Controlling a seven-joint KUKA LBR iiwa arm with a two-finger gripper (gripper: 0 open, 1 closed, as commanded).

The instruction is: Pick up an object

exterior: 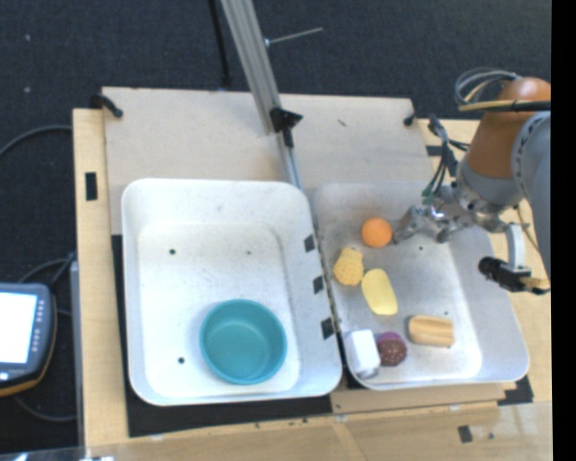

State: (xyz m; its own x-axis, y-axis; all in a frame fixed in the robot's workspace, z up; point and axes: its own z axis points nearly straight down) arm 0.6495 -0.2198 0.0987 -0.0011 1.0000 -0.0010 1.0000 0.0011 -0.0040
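Gripper (415,227) of the grey arm with orange band (494,157) hangs low over the right-hand shallow white bin (480,353); whether it is clenched or released cannot be told. Just to its left sits a round orange ball (376,232), apart from it. Below and left lie 2 yellow pieces (348,266) (379,291); further below, a tan block (431,330), a dark red ball (392,350) and a white block (363,351). Far left, a teal round bowl (244,341) rests in the left-hand white bin (173,209).
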